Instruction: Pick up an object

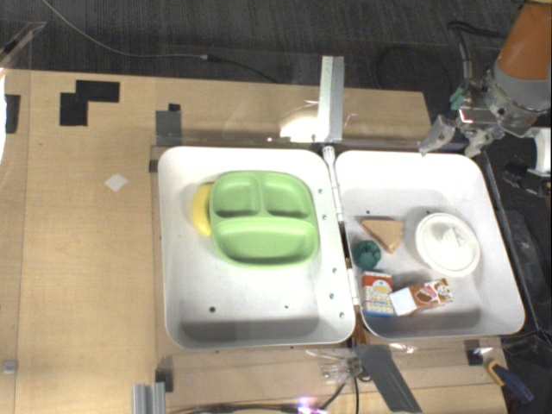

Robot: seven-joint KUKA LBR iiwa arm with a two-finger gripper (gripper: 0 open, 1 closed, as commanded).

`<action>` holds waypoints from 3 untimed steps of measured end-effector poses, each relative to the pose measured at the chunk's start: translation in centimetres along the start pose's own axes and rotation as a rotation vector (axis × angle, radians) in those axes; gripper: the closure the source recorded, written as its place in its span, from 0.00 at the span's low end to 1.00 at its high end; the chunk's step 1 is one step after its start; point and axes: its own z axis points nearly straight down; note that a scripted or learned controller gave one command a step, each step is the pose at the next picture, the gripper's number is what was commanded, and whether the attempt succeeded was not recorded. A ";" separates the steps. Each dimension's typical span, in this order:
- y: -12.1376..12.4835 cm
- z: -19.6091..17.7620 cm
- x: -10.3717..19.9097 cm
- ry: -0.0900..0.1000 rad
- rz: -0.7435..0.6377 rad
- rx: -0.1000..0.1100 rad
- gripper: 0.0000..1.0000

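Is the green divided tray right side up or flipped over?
Right side up: the green tray shows three recessed compartments facing the camera.

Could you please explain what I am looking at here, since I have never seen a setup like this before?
One camera, fixed above a bench, looks down at a slant on two shallow white bins. The left bin holds a green divided tray with a yellow object tucked under its left edge. The right bin holds a tan wedge, a dark green ball, a white round lid-like object, a small carton and a small packet. At the top right is the robot arm, grey with an orange band; its gripper hangs over the right bin's far rim, with nothing seen in it.
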 end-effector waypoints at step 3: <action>-7.4 14.7 6.5 -0.001 -0.255 -0.006 0.00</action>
